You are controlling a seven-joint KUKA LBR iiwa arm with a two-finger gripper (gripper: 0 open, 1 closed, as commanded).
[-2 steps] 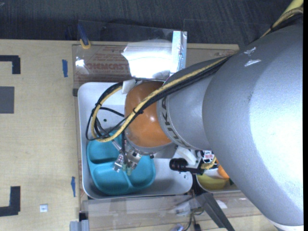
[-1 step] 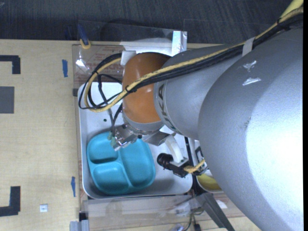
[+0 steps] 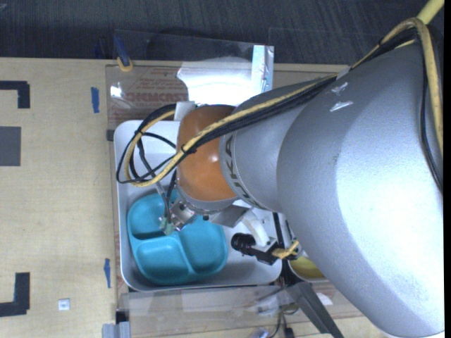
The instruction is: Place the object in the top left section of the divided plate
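A blue divided plate [image 3: 176, 248] lies in the near part of the left white bin [image 3: 125, 146]. My grey arm with its orange band [image 3: 201, 157] reaches in from the right and hangs right over the plate, hiding its far right part. The gripper [image 3: 171, 219] is down at the plate's upper sections, mostly hidden under the wrist. I cannot make out any object between or near its tips. A yellow object [image 3: 306, 267] peeks out under the arm at the right.
Black and yellow cables [image 3: 144, 157] loop over the bin's far left part. A clear plastic sheet and white paper [image 3: 215, 76] lie behind the bin. The wooden bench [image 3: 56, 189] stretches to the left with black markers on it.
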